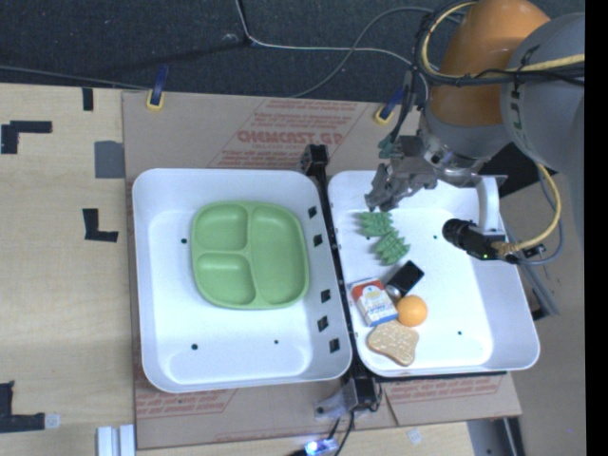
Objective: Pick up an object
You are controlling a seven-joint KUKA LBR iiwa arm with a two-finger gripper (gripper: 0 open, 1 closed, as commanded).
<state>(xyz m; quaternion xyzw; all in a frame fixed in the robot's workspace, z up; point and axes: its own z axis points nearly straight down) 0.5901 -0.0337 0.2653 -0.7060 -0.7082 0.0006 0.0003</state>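
Nothing is lifted yet: the claw (385,196) is poised at twelve o'clock of the green toy (382,234); its state cannot be told; the grasp remains.
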